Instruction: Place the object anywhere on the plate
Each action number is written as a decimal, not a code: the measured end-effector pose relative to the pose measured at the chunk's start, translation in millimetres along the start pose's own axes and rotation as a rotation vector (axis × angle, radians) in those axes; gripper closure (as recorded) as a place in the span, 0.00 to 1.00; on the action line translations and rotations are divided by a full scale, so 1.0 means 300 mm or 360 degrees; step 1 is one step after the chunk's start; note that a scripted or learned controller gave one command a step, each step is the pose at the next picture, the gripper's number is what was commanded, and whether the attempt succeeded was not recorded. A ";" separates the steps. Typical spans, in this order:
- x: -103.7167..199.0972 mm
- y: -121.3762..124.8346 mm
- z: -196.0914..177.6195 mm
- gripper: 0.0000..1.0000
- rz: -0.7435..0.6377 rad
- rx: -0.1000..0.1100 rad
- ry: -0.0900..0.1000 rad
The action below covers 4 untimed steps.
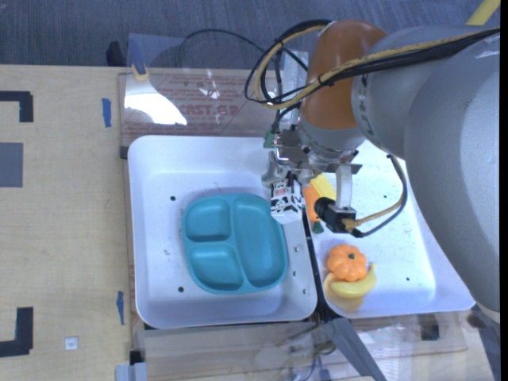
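Under the grey arm's two-finger claw (295,190), its fingers are lost against black-and-white markings, so their spacing is unclear. Just right of the claw, a yellow-orange object (321,189) is mostly covered by the wrist. Farther right, the shallow white right-hand bin (413,280) disappears beneath the arm.

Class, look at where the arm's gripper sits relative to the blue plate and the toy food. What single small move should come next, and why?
Probably lower the gripper onto the yellow-orange piece beside it in the right bin. The gripper hangs near the divider between the bins, nothing visibly held, and the blue plate in the left bin carries no food.
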State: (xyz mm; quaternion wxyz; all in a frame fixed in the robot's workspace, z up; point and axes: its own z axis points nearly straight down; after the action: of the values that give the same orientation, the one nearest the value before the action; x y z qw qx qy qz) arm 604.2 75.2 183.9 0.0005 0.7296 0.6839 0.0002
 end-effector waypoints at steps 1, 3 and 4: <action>0.174 -0.235 0.155 1.00 -0.0229 0.0016 0.0000; 0.173 -0.264 0.223 0.00 0.0135 -0.0013 0.0012; 0.340 -0.313 0.187 0.00 0.0202 -0.0003 -0.0004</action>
State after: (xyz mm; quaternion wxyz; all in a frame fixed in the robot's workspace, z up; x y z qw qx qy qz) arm 517.1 182.9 127.7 0.0021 0.7714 0.6364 0.0001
